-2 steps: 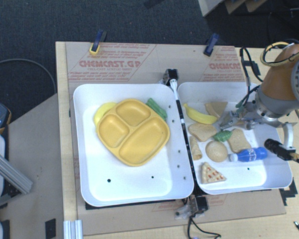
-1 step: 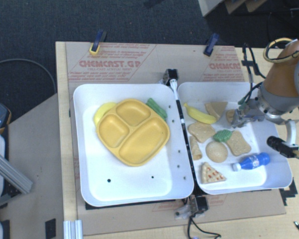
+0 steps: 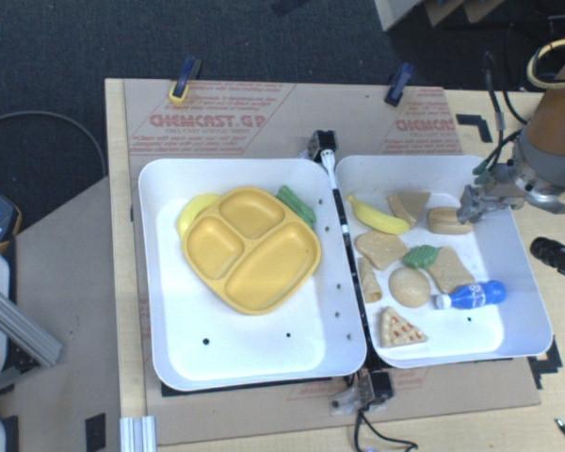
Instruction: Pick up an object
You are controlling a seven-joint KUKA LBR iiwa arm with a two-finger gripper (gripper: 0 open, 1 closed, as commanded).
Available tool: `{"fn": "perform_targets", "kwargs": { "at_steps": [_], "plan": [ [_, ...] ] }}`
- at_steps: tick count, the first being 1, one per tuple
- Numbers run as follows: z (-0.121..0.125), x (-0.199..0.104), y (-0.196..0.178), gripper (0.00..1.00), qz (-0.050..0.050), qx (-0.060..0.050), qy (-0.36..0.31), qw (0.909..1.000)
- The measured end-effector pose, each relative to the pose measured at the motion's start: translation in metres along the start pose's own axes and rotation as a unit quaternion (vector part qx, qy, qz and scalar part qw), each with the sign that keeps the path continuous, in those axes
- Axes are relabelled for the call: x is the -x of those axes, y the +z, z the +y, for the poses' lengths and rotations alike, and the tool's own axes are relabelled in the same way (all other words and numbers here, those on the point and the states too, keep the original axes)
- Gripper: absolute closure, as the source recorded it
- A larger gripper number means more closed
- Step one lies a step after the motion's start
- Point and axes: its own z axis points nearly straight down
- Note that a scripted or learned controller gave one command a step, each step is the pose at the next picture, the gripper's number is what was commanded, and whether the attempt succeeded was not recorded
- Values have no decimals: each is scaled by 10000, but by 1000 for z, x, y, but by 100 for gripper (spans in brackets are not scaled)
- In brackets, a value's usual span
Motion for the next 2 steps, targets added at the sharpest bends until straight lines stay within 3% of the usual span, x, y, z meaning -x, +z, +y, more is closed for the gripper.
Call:
{"fn": "perform_targets", "kwargs": {
  "at_steps": [1,2],
  "plan": [
    [3,1,-65,100,-2,5,-2,10000],
    [4,1,-65,100,8,-22,-2,10000]
  ]
}}
